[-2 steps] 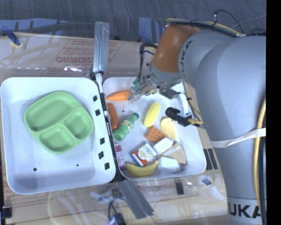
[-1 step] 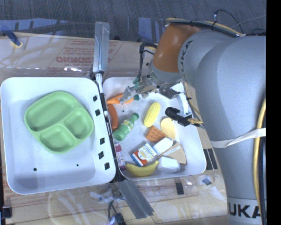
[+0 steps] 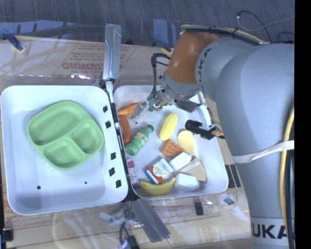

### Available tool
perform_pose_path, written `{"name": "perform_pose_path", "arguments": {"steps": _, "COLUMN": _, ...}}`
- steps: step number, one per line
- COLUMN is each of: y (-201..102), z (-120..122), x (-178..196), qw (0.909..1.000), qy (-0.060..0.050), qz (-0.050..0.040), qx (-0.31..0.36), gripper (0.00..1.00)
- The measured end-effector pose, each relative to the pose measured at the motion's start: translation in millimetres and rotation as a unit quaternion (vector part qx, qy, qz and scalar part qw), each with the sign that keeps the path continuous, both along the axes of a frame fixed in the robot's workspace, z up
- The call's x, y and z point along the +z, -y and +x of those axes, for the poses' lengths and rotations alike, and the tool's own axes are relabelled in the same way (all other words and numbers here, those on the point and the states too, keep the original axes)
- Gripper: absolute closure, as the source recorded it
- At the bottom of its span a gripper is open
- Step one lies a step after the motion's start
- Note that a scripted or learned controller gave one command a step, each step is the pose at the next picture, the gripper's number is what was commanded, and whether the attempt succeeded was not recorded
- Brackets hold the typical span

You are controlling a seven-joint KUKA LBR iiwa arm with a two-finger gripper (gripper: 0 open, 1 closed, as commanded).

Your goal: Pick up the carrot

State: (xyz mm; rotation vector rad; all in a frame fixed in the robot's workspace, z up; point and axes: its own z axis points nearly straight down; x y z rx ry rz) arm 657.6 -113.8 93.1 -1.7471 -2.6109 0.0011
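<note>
The carrot [image 3: 125,127] is an orange stick lying along the left wall of the right bin [image 3: 217,162], near its far left corner. My gripper [image 3: 143,108] hangs low just to the right of the carrot's far end, very close to it, under the orange-banded wrist [image 3: 189,56]. Whether it touches the carrot cannot be told from this angle. A second orange piece [image 3: 127,109] lies right beside the gripper tip.
The right bin also holds a green bottle [image 3: 138,140], a corn cob [image 3: 168,126], a waffle [image 3: 172,148], a milk carton [image 3: 159,171], a banana [image 3: 156,187] and a cheese wedge [image 3: 195,169]. In the left bin [image 3: 20,191] sits a green divided plate [image 3: 66,134].
</note>
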Motion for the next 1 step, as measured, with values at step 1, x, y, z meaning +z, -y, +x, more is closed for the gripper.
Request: {"name": "perform_pose_path", "arguments": {"steps": 1, "y": -15.7, "z": -0.6, "x": -0.7, "qw": 0.9768, "qy": 0.001, "qz": 0.0000, "qx": -0.214, "gripper": 0.00}}
